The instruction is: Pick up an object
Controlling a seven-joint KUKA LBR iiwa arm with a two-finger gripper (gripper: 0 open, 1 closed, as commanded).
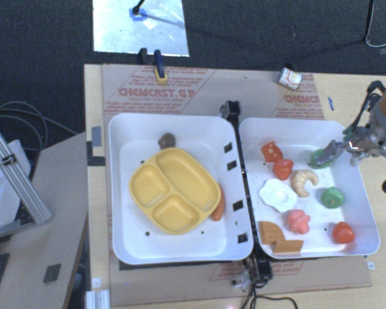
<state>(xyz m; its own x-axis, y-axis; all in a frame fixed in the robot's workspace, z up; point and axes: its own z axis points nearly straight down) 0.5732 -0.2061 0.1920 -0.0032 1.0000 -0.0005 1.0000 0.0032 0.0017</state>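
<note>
The left bin [125,172] holds a yellow divided plate [174,190]. The right bin [367,221] beside it holds toy foods: croissant [303,181], fried egg [278,195], tomatoes. The gripper [328,153] clenches a green piece [320,158] over that bin's far edge.

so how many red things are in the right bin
3, counting plain red pieces: one near the bin's top left, one just below it, one at the bottom right corner. The pink piece isn't counted.
</note>
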